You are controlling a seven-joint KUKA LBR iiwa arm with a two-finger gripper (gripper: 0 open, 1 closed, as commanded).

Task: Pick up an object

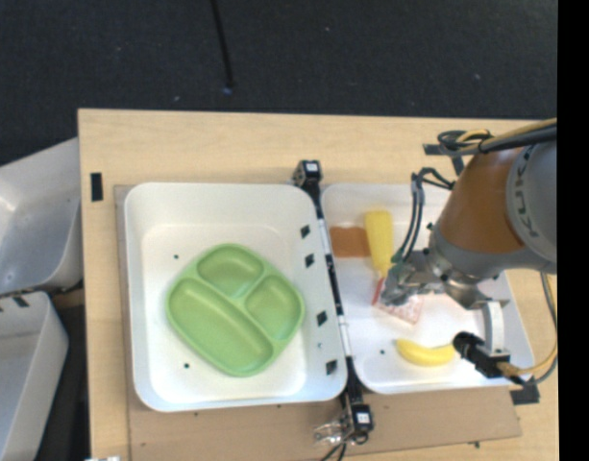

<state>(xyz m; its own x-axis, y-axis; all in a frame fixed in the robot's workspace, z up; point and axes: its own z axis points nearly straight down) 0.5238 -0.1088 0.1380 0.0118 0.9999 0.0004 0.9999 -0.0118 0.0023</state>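
Banana (426, 353) lies at the right bin's (371, 377) near edge, long axis left-right, just nearward of the gripper (402, 291), which hangs low over a pinkish packet (405, 307), its grasp impossible to tell.

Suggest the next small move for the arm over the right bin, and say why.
Probably a short straight descent onto the small pink-and-white packet. The tool sits directly over it in the right white bin, while the yellow cylindrical bottle and the yellow banana lie apart, so the packet looks like the nearest target.
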